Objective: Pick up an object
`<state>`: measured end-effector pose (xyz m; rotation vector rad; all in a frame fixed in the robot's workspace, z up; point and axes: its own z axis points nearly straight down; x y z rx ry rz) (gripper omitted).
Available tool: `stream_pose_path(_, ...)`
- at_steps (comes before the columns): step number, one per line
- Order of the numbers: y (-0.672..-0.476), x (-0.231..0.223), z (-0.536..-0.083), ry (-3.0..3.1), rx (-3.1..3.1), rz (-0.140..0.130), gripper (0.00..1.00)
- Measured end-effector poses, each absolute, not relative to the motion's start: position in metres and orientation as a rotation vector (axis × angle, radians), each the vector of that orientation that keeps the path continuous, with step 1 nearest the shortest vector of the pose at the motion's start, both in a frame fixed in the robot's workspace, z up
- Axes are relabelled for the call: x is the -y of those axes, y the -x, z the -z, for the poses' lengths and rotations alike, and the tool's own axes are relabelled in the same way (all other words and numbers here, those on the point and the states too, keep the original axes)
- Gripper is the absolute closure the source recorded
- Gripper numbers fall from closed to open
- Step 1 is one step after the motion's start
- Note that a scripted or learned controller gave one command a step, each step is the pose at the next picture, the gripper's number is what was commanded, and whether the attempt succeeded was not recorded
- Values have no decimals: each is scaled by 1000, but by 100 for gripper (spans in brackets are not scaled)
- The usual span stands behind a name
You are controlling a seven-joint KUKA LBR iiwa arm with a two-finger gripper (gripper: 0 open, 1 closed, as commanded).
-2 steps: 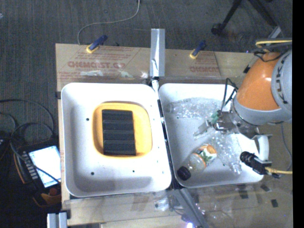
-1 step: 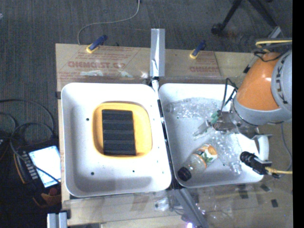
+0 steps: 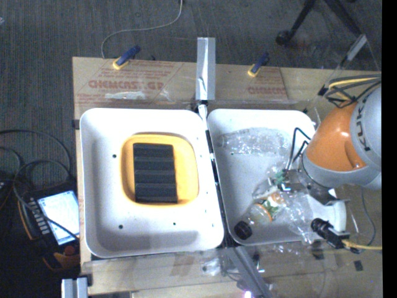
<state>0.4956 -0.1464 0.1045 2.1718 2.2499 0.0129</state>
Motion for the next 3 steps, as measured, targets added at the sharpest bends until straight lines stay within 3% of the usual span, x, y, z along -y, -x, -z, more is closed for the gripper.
stream_pose_path(1, -496, 145, -113, -2172, -2253, -14, 100)
stream_pose_path(2, -519, 90, -183, -2248, -2196, 3, 100)
stream_pose_path(3, -519, 155, -168, -2486, -1922, 8, 100)
